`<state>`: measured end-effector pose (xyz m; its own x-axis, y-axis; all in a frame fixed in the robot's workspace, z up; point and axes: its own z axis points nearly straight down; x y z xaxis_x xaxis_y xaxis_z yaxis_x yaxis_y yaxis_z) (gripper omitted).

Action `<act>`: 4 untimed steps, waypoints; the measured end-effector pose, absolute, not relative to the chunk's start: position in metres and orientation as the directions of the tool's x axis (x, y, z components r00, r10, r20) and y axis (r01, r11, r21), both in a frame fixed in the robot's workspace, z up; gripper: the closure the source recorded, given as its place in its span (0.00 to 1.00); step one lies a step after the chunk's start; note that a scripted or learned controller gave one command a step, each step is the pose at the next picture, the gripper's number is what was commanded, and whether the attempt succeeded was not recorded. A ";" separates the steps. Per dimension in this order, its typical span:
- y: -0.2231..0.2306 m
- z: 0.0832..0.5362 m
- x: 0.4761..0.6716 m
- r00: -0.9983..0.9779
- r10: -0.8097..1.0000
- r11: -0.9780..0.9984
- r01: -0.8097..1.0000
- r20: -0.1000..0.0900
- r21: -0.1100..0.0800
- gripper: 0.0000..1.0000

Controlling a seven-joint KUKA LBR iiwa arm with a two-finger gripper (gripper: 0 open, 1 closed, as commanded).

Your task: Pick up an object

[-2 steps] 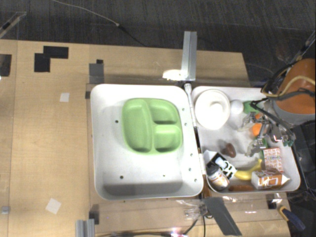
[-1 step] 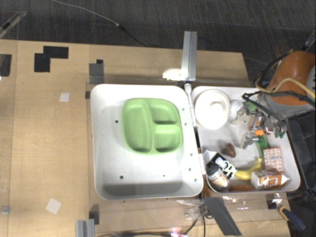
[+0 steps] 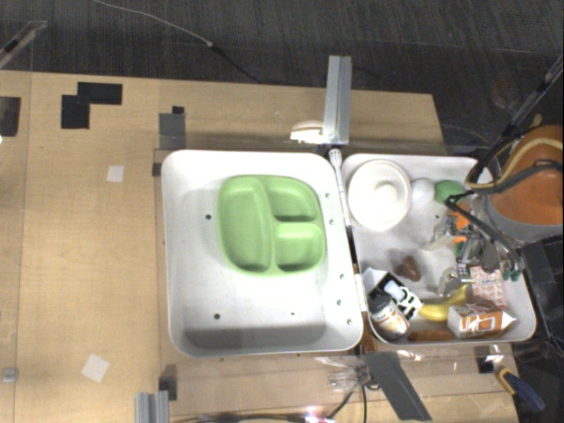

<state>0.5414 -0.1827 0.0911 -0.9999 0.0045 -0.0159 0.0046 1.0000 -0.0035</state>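
Arm's orange band [image 3: 529, 192] sat uppermost, above gripper [image 3: 467, 258]; finger state indiscernible. Banana [image 3: 443, 307] just below it, white bowl [image 3: 379, 194] to upper left.

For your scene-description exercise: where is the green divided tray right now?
In the camera view, the green divided tray lies in the left bin, toward its upper middle, left of the white bowl in the right bin.

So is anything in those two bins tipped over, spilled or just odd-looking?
No spill or damage shows. The right bin is a jumble: a can lies on its side in the near corner, beside a banana and a small carton. The left bin holds a green divided tray, slightly askew.
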 end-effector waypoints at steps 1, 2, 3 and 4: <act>-0.196 0.089 0.638 -0.999 0.024 1.000 0.024 0.028 -0.002 0.00; -0.161 0.089 0.610 -0.995 0.096 0.995 0.096 -0.013 0.000 0.00; -0.160 0.105 0.616 -0.995 0.090 0.996 0.090 -0.034 -0.003 1.00; -0.183 0.211 0.649 -0.896 0.443 0.896 0.443 -0.013 0.004 1.00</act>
<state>0.6494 -0.1828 0.2111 -0.8963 0.4433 -0.0132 0.4433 0.8964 0.0036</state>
